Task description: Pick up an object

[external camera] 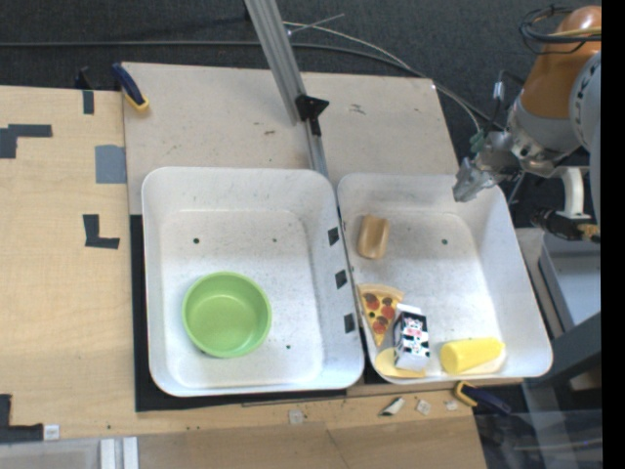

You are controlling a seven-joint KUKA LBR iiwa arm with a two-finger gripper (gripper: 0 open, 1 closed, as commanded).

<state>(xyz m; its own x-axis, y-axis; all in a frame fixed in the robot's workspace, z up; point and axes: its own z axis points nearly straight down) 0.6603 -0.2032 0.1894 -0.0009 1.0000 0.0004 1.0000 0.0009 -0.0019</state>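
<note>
Here your tool hangs at the far right corner of the right bin, over its rim; you cannot tell how it is set. In that bin, a tan bread-like piece lies near the left wall, well apart from the tool. Along the near wall sit a pizza slice, a small black-and-white carton touching it, and a yellow block just beside the carton. The left bin holds a green bowl near its front. A slanted metal post crosses the worktop behind both bins, and cables run toward the arm.
</note>
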